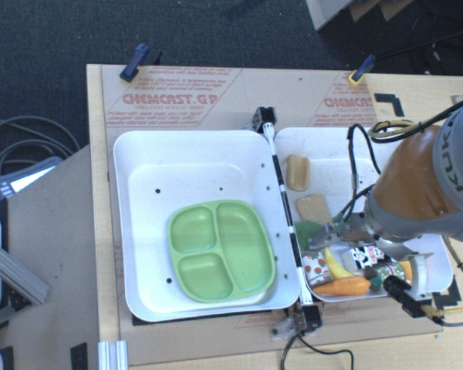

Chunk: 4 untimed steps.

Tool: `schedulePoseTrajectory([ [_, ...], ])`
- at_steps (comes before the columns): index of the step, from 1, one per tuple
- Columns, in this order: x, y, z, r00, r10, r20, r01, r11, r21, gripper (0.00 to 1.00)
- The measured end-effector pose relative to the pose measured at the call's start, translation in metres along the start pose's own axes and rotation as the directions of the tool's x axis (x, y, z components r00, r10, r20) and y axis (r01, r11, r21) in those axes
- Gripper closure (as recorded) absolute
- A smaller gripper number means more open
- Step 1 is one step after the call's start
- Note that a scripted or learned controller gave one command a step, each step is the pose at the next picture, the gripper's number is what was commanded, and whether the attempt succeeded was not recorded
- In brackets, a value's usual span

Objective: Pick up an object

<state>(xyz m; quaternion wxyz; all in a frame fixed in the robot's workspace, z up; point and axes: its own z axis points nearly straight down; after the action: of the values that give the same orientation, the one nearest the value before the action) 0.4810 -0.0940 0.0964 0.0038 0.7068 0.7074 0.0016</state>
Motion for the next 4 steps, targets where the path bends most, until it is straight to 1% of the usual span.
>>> schedulePoseTrajectory([
  [1,-0.023,0.075,0.010,1.000,0.001,-0.001,-0.001,1.000,0.001,0.00],
  [2,0.047,0.108,-0.088,1.000,0.000,-0.004,0.000,1.000,0.006,0.00],
  [3,-0.003,0.103,0.013,1.000,0.002,-0.003,-0.002,1.000,0.008,0.00],
  [4,-0.002,0.104,0.003,1.000,0.001,-0.002,-0.001,1.000,0.007,1.00],
])
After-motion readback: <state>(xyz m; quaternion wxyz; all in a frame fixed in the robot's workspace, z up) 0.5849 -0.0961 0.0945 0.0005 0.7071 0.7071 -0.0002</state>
